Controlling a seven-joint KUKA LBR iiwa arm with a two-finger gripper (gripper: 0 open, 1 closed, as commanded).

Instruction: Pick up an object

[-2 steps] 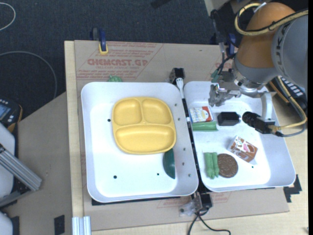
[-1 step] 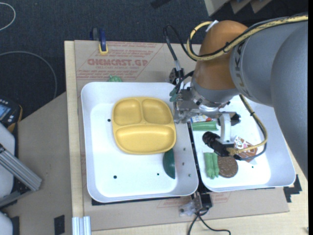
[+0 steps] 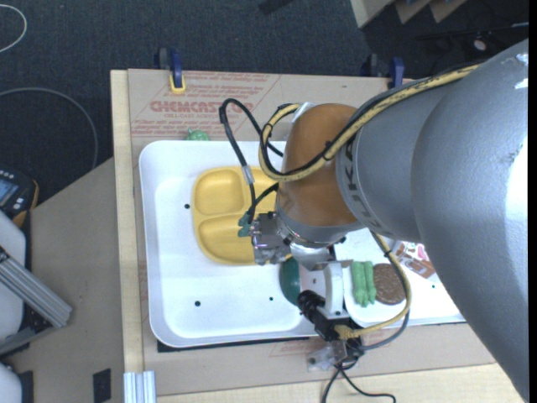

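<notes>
Nearest candidate: dark green thing point(image 3: 288, 282), partly hidden under the wrist at the left bin's point(image 3: 168, 250) right edge, just beside the divider. Shape unclear; looks rounded and smooth, so you'd likely get slip unless you close across its widest part.

Yellow tray point(image 3: 222, 212): one, divided, lying flat in the left bin's upper middle, its right side under the arm. Probably light stiff plastic; too wide to span, so take it by the raised rim or the divider wall.

Right bin point(image 3: 445, 309): one green ridged piece point(image 3: 362, 282), looks soft, grip across the short side. One brown disc point(image 3: 388, 284) just beside it, flat, hard to get under. One reddish item point(image 3: 415, 259) beyond, too blurred to call.

Gripper point(image 3: 267, 240) sits low at the tray's right edge. You can't tell from this view whether it's spread or shut, or gripping anything.

Count: two bins on the table point(image 3: 134, 141), one arm point(image 3: 436, 166).
</notes>
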